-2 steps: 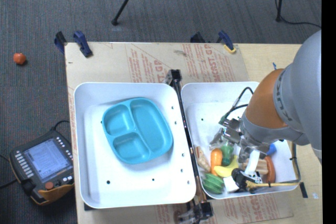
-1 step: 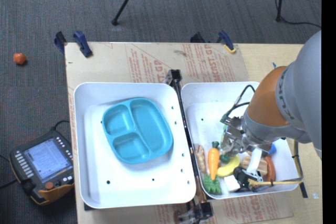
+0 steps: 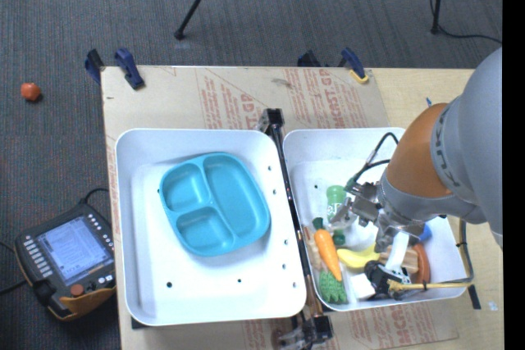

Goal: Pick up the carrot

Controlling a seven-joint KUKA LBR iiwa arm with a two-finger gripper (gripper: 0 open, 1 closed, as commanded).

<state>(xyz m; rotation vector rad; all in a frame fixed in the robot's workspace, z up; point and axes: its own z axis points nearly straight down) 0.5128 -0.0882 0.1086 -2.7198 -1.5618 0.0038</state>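
The pale board counter [image 3: 205, 94] carries two shallow white bins side by side. The grey arm with the orange band [image 3: 422, 164] comes in from the right and hangs over the right-hand white bin [image 3: 344, 139]. The left-hand white bin [image 3: 131, 176] holds a blue plastic plate with three sections [image 3: 215, 202], which plays no part here.

The orange toy carrot with a green leafy tuft [image 3: 327, 251] lies in the right-hand bin close along its left wall, in the nearer half. Its long axis runs nearly along that wall, slightly slanted, with the orange end pointing away and the tuft toward the near rim. A yellow toy banana [image 3: 359, 258] sits just beside it on the right, and a small green capped piece [image 3: 335, 195] stands further back.

The jaws sit above the middle of this bin, so the carrot lies to their left and a little nearer the front rim. I cannot tell whether the jaws are apart or together, and nothing shows between them.

My judgement is that the coming move needs a short shift left and forward, closing across the carrot's width; the wall and banana leave little room.
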